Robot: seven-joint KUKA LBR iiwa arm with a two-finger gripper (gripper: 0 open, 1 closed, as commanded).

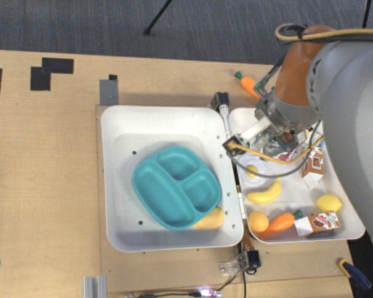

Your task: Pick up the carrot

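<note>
Closest to the camera was a small cable plug [251,259] on the tan wooden surface [50,185], and just beyond it the right bin [354,230]. The carrot [278,223] lay in that bin's near part: a smooth, tapered orange plastic toy with a green tip, touching a round orange fruit [258,220] on its left and a small carton [325,221] on its right. A glossy curved banana [264,193] sat just beyond.

The claw [273,143] hung over the bin's far part, tangled in cables, and honestly I couldn't tell if it was wide or narrow. Nothing looked grabbed, so I'd call this the approach step. Next it'd need to come nearer and drop onto the carrot without nudging its neighbours. A second carrot-looking toy [248,84] lay outside, far of the bin. The left bin [112,166] held a teal divided plate [177,186].
</note>
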